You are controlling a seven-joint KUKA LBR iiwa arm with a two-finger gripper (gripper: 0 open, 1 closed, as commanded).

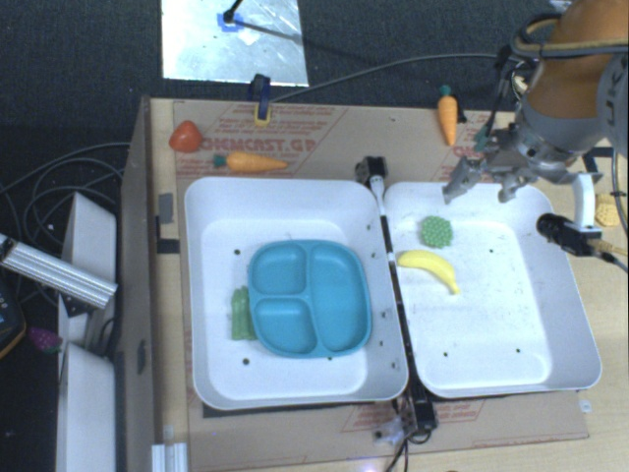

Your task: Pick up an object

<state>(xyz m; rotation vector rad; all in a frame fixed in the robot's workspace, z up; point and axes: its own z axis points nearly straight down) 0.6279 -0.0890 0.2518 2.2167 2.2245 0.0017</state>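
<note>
Right bin [565, 357]: banana [429, 267] near centre, green ball [436, 231] just behind it. Gripper [484, 187] above bin's far rim, fingers spread, nothing between them.

Partly hidden: green item [241, 315], tucked behind the left rim of the blue divided plate [310, 297]; kind not identifiable. Cut off: arm [580, 57], by the upper right edge. Illegible: red print on the cardboard sheet [295, 136], too small.
</note>
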